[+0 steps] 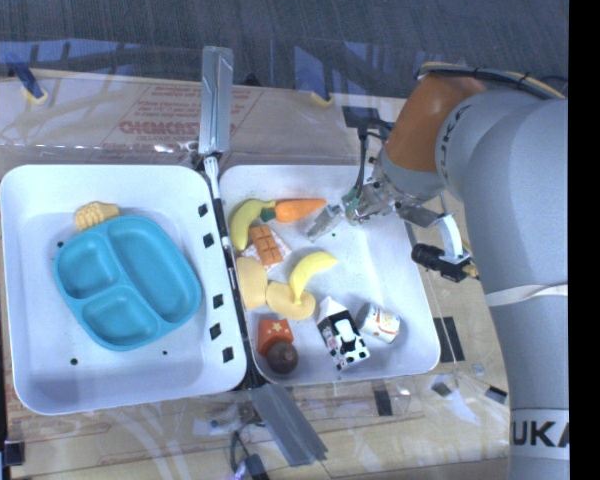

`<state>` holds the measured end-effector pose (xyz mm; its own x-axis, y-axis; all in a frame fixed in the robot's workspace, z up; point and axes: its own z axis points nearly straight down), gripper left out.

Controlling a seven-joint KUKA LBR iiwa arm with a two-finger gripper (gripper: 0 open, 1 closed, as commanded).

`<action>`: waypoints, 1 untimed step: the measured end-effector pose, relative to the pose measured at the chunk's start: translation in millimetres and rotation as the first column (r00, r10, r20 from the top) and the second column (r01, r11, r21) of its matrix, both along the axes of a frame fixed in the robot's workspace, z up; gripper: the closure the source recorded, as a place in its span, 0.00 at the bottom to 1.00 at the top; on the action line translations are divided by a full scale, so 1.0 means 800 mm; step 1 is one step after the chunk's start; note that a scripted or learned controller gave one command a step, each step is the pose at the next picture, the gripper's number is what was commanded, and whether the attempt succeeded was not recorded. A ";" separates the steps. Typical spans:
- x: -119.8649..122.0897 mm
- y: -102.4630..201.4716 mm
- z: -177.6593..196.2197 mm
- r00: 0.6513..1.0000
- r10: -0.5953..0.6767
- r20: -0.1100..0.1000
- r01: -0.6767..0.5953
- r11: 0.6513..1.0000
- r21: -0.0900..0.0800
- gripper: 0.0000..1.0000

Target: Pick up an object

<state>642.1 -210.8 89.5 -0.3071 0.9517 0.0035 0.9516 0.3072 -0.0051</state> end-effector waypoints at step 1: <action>0.017 0.000 0.011 0.985 -0.171 0.002 0.171 0.985 -0.001 0.00</action>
<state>656.1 -211.2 98.0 -0.1404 0.9901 0.0016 0.9901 0.1404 -0.0038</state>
